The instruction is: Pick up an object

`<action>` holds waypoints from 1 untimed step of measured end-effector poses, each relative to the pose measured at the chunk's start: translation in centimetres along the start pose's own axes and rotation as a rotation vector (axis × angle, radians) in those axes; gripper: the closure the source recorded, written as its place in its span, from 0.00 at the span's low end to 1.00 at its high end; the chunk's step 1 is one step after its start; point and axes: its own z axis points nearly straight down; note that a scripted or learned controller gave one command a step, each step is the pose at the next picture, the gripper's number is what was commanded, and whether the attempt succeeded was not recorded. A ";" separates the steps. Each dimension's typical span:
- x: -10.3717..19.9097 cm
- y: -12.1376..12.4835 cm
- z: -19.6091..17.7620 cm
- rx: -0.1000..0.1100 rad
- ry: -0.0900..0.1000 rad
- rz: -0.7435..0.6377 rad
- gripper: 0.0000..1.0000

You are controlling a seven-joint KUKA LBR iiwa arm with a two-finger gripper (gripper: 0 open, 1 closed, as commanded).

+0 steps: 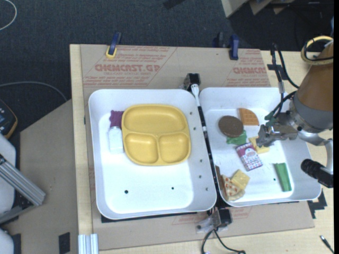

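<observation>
My gripper [266, 135] hangs low over the right bin [296, 194], near its middle right. Just under and left of it lies a small yellow piece [259, 145], partly hidden by the gripper. Close by are a maroon patterned packet [249, 156], a small green item [237, 139], a round brown disc [231, 126] and an orange slice [248, 116]. A green bar [283, 176] lies toward the bin's right front. A pizza slice [231, 188] and a pale yellow wedge [241, 179] sit at the front left.
The left bin [153, 197] holds a yellow divided tray [156, 134], with a purple item [116, 117] and a white bottle [115, 140] beside its left edge. The arm [318, 94] reaches in over the right bin's right rim. Clamps stand along the bench's far edge.
</observation>
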 end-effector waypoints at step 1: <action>2.5 -0.4 -2.1 -0.007 -0.003 0.001 1.00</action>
